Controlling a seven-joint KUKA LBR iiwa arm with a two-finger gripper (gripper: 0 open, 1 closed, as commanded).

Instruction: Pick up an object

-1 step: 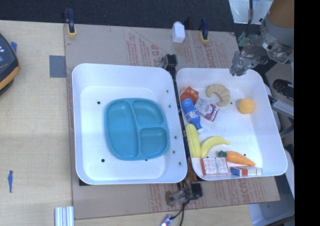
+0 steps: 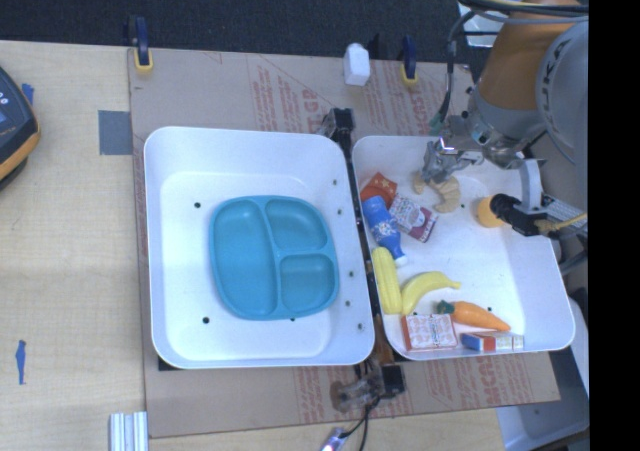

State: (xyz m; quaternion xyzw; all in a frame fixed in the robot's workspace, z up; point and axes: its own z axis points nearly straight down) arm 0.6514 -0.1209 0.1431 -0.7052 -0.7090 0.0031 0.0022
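Observation:
My gripper (image 2: 437, 165) hangs over the far part of the right bin (image 2: 540, 279), below the grey arm with its orange band (image 2: 520, 59). A small beige piece (image 2: 447, 195) lies on the bin floor just below and to the right of the gripper's tip. I cannot tell whether they touch. Further down the bin lie a red packet (image 2: 378, 186), a blue bottle (image 2: 380, 224), a red-and-white wrapper (image 2: 415, 219), a yellow corn cob (image 2: 386, 280), a banana (image 2: 430, 285), a carrot (image 2: 481, 316), a red box (image 2: 430, 331) and a small tube (image 2: 493, 342).
The left bin (image 2: 170, 239) holds a blue divided plate (image 2: 274, 257). An orange ball (image 2: 487, 211) sits by the right bin's right wall beside a black fitting (image 2: 520, 215). Clamps (image 2: 142, 44) and a white block (image 2: 356, 64) stand along the bench's far edge.

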